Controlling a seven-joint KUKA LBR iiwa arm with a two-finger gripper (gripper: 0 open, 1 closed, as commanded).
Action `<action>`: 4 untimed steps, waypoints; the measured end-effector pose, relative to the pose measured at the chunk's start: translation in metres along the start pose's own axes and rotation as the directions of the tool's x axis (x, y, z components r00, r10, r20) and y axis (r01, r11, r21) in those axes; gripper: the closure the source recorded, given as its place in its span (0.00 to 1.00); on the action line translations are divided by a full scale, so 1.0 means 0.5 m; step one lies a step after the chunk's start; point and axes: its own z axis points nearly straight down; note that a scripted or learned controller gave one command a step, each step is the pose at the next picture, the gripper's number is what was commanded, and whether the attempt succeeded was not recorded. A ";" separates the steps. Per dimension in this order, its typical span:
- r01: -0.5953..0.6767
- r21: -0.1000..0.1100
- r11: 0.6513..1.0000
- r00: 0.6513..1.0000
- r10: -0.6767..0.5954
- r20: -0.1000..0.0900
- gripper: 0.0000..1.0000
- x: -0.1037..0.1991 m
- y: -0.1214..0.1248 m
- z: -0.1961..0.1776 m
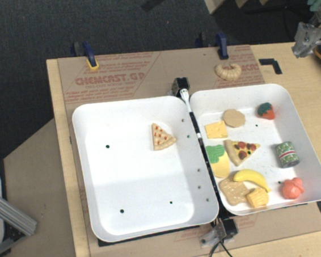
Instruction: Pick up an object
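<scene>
Left bin (95,160) nearest, right bin (305,138) beside it at three o'clock.
Claw (309,38) sits at two o'clock, beyond both bins; how wide it is open, I cannot tell. Pizza slice (162,136) lies alone in the left bin, toward two o'clock.

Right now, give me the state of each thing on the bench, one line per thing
Left bin: holds one pizza slice, lying flat.
Right bin: crowded with toy food.
Second pizza slice: flat, mid right bin.
Banana: lying partly on a cracker.
Can: on its side.
Strawberry: loose in the far corner.
Tomato: loose in the near corner.
Pretzel: outside the bins, on the board.
</scene>
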 end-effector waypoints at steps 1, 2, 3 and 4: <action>-0.001 0.027 1.000 1.000 0.001 -0.007 1.00 0.076 -0.002 0.222; 0.000 -0.006 1.000 1.000 0.000 -0.001 1.00 0.117 0.006 -0.138; 0.004 0.027 1.000 1.000 -0.004 -0.007 1.00 0.299 0.048 0.138; 0.000 0.025 1.000 1.000 0.000 -0.006 1.00 0.391 0.031 0.283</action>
